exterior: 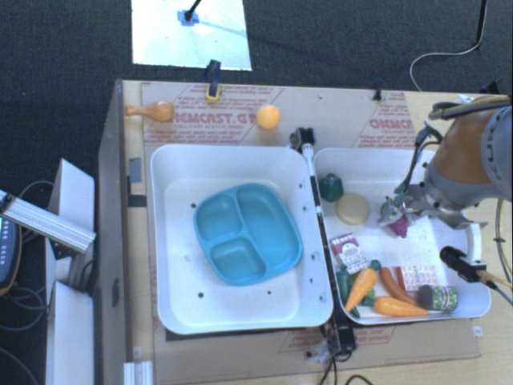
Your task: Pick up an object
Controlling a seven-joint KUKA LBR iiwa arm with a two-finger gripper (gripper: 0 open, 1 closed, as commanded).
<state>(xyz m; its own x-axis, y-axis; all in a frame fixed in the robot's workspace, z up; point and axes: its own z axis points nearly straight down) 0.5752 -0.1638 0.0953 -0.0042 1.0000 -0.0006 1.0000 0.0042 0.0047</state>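
My gripper (395, 213) hangs low in the right bin (377, 160), at its middle right. A small purple thing (398, 228) lies right at its tip, touching it or nearly so. To its left sit a beige round piece (352, 209) and a dark green piece (330, 187). Along the bin's front lie a small red and white carton (348, 251), an orange carrot (361, 287), a second carrot (397, 306), a green vegetable (343, 282) and a small can (438, 297).
The left bin (180, 175) holds a blue divided plate (247, 233). On the board behind the bins lie an orange ball (268, 117) and a tan drumstick-shaped toy (152, 112). A black bar (314, 187) runs between the bins.
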